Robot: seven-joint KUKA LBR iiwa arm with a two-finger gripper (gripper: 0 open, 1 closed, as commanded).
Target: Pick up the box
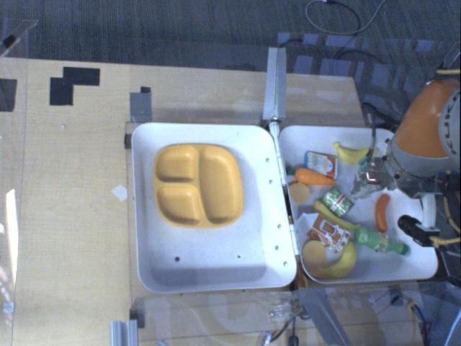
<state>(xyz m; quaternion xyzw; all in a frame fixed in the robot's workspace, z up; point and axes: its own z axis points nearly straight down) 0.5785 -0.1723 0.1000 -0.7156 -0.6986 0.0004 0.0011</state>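
Right white bin (425, 265), jaws (366, 179) above the clutter, opening unclear, box (320, 164) nearby untouched.

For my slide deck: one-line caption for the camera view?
Claw over the right bin of toy groceries, near the box; yellow tray in left bin.
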